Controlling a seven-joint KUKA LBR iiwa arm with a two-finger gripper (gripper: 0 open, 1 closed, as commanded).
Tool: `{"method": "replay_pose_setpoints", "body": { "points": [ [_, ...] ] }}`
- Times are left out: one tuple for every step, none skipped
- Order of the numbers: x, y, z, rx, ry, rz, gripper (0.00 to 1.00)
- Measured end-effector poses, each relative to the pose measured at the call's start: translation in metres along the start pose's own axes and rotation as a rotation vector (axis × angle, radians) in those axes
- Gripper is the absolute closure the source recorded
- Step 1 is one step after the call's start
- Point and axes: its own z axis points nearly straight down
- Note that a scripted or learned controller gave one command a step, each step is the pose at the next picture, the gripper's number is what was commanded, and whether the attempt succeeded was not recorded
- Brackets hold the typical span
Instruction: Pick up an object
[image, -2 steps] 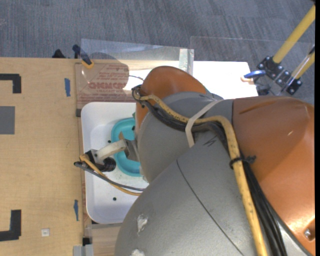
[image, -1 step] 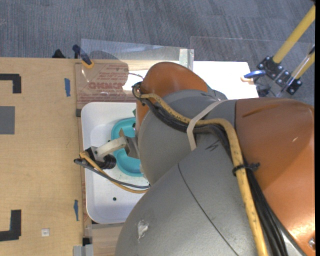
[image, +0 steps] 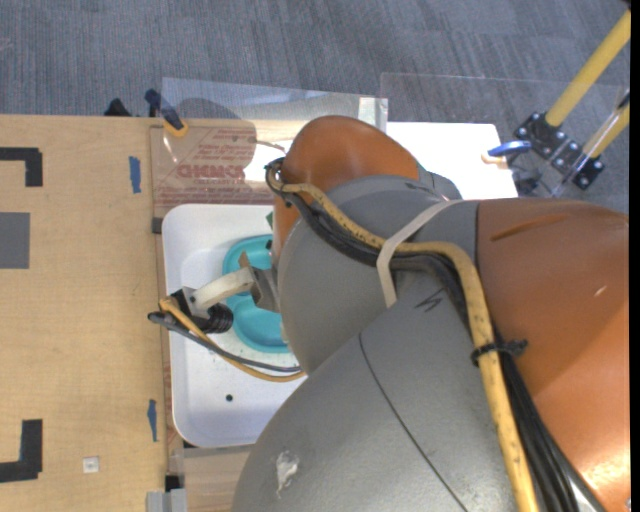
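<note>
Risk noted first: the teal object (image: 252, 328), the one sizeable thing seen in the white bin (image: 185, 232) at the view's left, looks smooth and curved. A grasp taken on its edge is therefore judged likely to slip, or the object to be shoved across the bin floor rather than lifted. Second risk: much of the object is covered by the arm (image: 400, 330), so its outline cannot be checked and an off-centre closure would be hard to detect. A press too deep into the bin floor is also thought possible, given how low the wrist is held. Pose: the arm is reached in from the right and bent steeply down over this bin, with the orange band (image: 345, 160) uppermost. The gripper (image: 262, 290) is set at or just above the teal object; contact cannot be resolved. Whether the gripper is apart or together cannot be told, and nothing can be confirmed as held. A small dark speck (image: 229, 398) is noted on the bin floor, well apart from the gripper.
</note>
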Motion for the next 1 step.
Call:
{"method": "replay_pose_setpoints", "body": {
  "points": [
    [0.0013, -0.0003, -0.0095, 0.000, 0.002, -0.002, 1.00]
  ]
}}
